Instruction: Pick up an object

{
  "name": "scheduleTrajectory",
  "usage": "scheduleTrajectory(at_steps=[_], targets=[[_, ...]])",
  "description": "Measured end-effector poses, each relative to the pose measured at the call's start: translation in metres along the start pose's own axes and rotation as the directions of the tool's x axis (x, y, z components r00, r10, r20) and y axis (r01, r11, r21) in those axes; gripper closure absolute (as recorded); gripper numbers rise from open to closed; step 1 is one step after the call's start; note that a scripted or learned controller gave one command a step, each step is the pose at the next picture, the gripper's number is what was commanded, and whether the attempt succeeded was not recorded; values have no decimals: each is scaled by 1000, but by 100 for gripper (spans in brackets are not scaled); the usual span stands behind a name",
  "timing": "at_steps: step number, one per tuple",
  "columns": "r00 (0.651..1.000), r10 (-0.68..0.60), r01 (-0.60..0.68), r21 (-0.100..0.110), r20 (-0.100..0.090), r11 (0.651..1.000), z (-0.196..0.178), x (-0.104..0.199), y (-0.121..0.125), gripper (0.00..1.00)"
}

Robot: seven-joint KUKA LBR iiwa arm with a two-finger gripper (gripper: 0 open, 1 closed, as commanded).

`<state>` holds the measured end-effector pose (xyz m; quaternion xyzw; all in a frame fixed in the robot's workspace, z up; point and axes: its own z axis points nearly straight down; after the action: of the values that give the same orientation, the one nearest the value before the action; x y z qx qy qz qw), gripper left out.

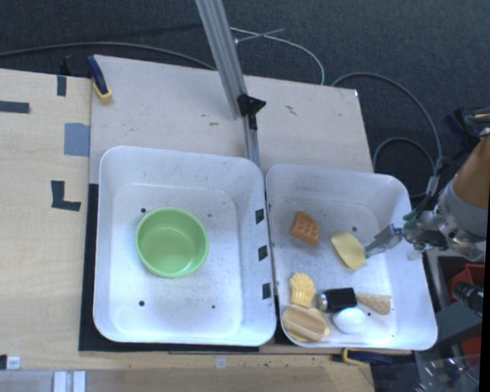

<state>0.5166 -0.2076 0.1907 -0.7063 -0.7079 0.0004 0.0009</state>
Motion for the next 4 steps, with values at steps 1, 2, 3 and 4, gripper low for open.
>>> scheduleTrajectory(at_steps=[1, 2, 3, 4], targets=[[1000, 1, -1, 0, 0, 1000, 0, 0, 0, 0], [1000, 0, 0, 6, -1, 1000, 60, 8, 5, 0], [1000, 1, -1, -1, 2, 1000, 102, 8, 5, 0], [1000, 0, 0, 0, 1, 1000, 92, 9, 5, 100]])
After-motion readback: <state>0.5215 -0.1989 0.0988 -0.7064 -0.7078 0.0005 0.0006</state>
